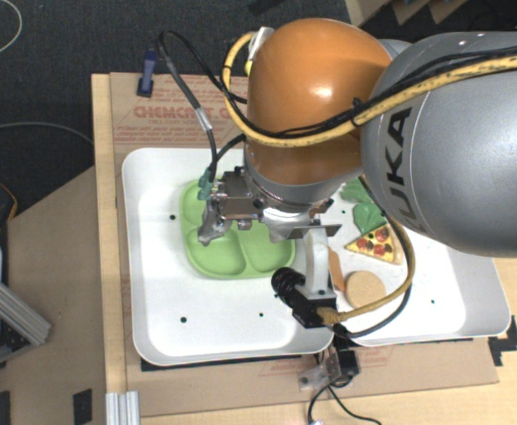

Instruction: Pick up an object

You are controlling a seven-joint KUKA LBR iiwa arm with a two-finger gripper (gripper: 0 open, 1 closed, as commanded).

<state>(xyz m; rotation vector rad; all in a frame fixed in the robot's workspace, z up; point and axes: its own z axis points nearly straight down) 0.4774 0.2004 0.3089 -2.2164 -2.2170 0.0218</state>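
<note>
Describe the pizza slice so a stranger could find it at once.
Start at the two white bins and take the right bin, the one the grey arm hangs over. Near its middle, just below a green toy, lies the pizza slice. It is a yellow triangle with red spots, unlike the plain round tan disc below it and the orange stick to its left.

Dark carpeted floor surrounds the tan bench, with a thin white cable lying at upper left.
</note>
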